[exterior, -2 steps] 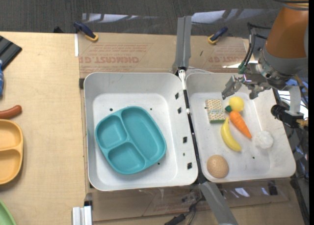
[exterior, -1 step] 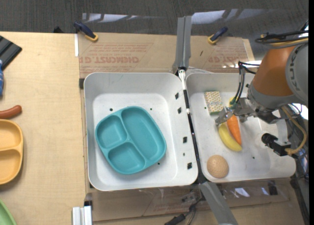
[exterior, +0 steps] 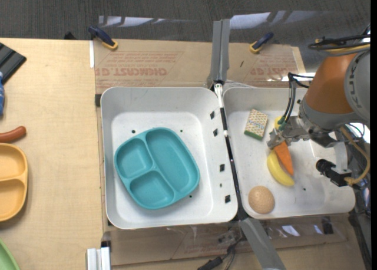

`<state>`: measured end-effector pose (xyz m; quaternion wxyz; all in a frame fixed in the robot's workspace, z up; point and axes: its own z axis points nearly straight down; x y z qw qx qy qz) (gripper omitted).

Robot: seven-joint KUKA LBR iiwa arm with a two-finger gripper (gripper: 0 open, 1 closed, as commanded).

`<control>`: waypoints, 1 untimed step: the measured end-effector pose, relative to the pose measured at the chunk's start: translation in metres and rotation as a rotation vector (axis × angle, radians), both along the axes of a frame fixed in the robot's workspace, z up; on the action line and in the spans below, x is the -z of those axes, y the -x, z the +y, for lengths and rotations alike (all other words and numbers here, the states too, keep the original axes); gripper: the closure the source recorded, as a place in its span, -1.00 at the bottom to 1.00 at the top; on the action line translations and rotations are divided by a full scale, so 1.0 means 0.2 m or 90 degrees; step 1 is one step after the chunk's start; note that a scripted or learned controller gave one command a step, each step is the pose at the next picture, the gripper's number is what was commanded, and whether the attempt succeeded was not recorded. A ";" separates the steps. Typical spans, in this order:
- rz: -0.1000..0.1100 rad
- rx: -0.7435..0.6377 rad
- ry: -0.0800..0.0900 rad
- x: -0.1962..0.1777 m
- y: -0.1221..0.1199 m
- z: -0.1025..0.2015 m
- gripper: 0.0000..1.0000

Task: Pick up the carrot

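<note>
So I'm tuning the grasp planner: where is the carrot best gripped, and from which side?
Probably across the carrot's thick upper half, coming straight down from above. It lies flat, tip pointing toward the bin's near edge, and leans against the banana on its left, so fingers closing at the thick end, just under the gripper, have more room.

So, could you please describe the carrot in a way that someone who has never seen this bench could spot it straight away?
Look in the right-hand white bin, below the gripper that reaches in from the right. The carrot lies there, its upper end at the gripper and its side against a banana. It is the orange, tapered one; the banana is yellow and curved, the egg round and tan, the sponge a speckled block.
</note>
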<state>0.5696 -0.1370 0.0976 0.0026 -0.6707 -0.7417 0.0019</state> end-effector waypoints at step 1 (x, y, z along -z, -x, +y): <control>-0.003 -0.003 0.001 -0.57 -0.07 0.24 1.00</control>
